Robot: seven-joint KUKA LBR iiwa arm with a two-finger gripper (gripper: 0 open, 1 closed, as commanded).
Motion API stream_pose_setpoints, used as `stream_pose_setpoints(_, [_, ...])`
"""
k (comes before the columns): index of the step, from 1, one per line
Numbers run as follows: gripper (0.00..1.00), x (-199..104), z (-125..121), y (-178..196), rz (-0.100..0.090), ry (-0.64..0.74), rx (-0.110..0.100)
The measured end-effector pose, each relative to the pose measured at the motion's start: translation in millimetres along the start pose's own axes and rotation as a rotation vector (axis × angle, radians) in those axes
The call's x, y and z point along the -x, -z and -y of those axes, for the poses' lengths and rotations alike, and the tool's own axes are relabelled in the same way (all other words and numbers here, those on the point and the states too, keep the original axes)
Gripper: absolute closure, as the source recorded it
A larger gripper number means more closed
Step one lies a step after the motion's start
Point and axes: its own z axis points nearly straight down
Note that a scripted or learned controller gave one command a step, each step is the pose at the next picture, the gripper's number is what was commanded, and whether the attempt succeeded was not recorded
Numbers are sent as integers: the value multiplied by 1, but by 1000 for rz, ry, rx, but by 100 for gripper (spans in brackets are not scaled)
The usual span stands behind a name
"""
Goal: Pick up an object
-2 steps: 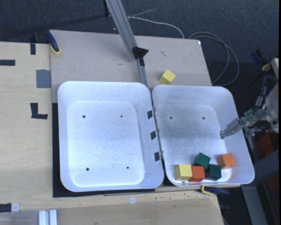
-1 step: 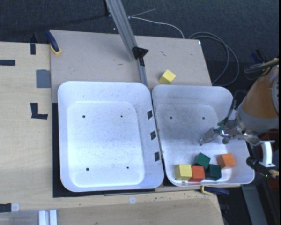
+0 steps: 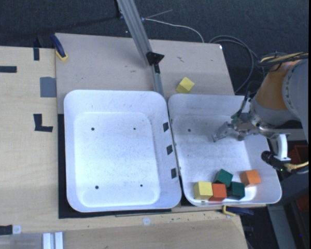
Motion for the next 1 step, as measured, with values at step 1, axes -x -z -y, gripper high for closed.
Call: stream_pose_setpoints(1, [0, -13, -62, 87, 2, 1, 10])
